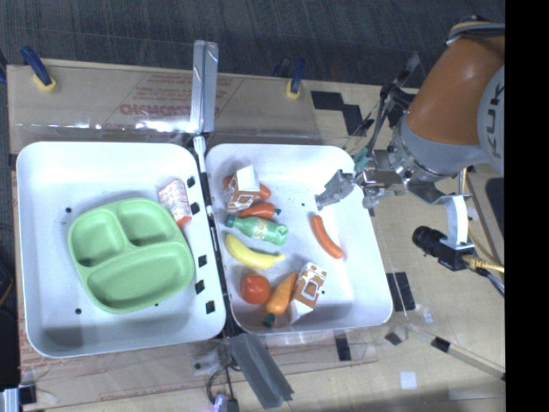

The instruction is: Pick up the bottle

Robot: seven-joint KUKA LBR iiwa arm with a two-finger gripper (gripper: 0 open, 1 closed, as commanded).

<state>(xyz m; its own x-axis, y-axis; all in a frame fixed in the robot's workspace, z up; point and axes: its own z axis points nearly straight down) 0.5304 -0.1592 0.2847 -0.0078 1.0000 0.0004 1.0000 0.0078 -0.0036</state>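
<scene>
The green bottle [258, 229] lies on its side in the right bin [364, 256], near the bin's left wall, with a white label band around its middle whose print is too small to read. Just above it lie a red pepper [257, 210] and a small carton [242, 190] in white and orange; just below it lies a banana [249, 252]. Lower down are a tomato [254, 288], a carrot [280, 295] and a second small carton [310, 284], and a sausage [326, 235] lies apart toward the bin's right side. The gripper [333, 191] hangs over the upper right part of this bin, well apart from the bottle, with nothing between its fingers; whether they are spread or closed I cannot tell. The left bin [34, 230] holds a green divided plate [130, 253] and a small packet [175, 201] with red print, unreadable. Faint red lettering on the cardboard [163, 97] behind the bins is also too blurred to read.
</scene>
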